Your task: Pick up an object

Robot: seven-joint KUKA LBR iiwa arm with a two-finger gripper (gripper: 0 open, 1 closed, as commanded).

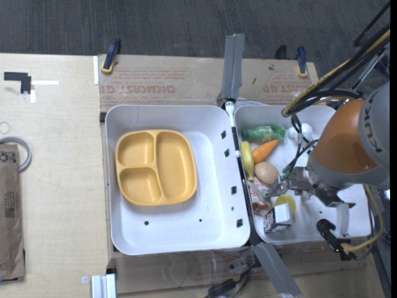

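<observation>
Nearest to us, at the lower edge of the right bin point(366, 197), we see a small white carton point(278, 218) with dark markings, and just above it a yellow piece point(285, 202) lying against the pincer point(290, 185). The pincer sits low in that bin among the objects, reaching in from the right on the grey arm point(342, 143) with its orange band; we cannot tell whether it is parted or closed, and we cannot see any object clearly gripped by it. Touching or just beside the pincer on its left is a brown, rounded, egg-like object point(267, 173). Beyond that lie an orange carrot point(265, 149), tilted, and a yellow banana point(247, 159) along the bin's left wall. Farther still, a green bottle point(263, 132) lies on its side near the far wall. These are the candidates for picking, all gathered in the left half of the right bin. To the left, the other white bin point(211, 228) holds a yellow divided plate point(156, 166) with three compartments, lying flat. Both bins rest on the bench point(56, 135), and at its far left edge we see a brown paper bag point(10, 210).
</observation>
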